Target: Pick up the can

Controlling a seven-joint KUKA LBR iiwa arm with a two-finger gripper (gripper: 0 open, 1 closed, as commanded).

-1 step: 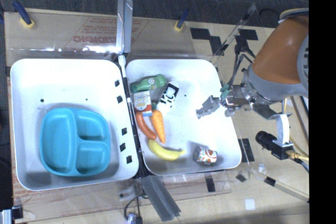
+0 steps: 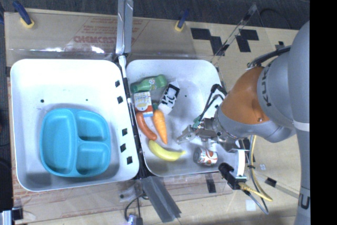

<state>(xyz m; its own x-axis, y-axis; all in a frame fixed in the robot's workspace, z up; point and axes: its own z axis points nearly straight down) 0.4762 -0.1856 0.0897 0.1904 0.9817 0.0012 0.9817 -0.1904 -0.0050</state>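
We note the arm (image 2: 274, 97) covering the right side of the right bin (image 2: 158, 66), so that bin's right wall and part of its floor are hidden from us. The hand (image 2: 196, 131) sits low over the bin floor, partly masked by the wrist and cables; we cannot tell whether its fingers are apart or together, and we see nothing clearly between them. The can (image 2: 205, 156) lies on its side at the near right corner of the right bin, just below the hand; whether the two touch is unclear to us. Its label is too small to read.

Left of the hand we log a carrot (image 2: 159, 125), a banana (image 2: 166, 152), a green packet (image 2: 149, 83) and a small black-and-white carton (image 2: 169, 97). The left bin (image 2: 31, 76) holds a blue divided tray (image 2: 76, 142).
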